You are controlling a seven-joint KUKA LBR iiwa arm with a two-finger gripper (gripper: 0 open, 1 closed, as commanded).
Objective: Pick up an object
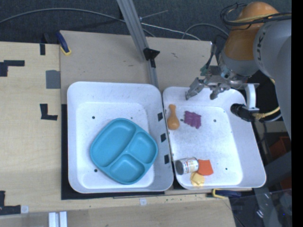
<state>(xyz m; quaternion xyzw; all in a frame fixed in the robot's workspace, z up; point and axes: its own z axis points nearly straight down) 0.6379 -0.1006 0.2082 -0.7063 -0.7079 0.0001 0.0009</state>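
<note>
Arm: the grey arm [265,41] with its orange band comes in from the right of the camera view and bends down over the far edge of the right bin.
Gripper: the gripper [203,92] hangs above the far left corner of the right bin [251,174], near the rim.
Fingers: the two fingers are spread apart, one [191,91] toward the middle of the bench and the other nearer the arm; nothing sits between them.
Right bin contents: a purple lump [192,119] lies in the far half, just this side of the gripper and clear of it.
Orange piece: a small orange skittle-shaped toy [173,117] lies beside the purple lump, close to the bin's left wall, its thin end pointing away from the camera.
Near corner: a small metal can [187,166] lies on its side by the near left corner of the right bin.
Beside the can: an orange block [205,167] touches the can on its right, and a small yellow piece [197,179] sits just in front of them by the near rim.
Left bin: the left bin [80,98] holds a blue divided plate [124,150], which lies flat toward the near side.
Bench: the wooden bench [28,126] carries both bins side by side, touching along the middle.
Pole: a grey metal pole [135,27] slants in from the top of the view and ends behind the seam between the bins.
Cables: thin cables [71,11] run across the dark floor beyond the bench.
</note>
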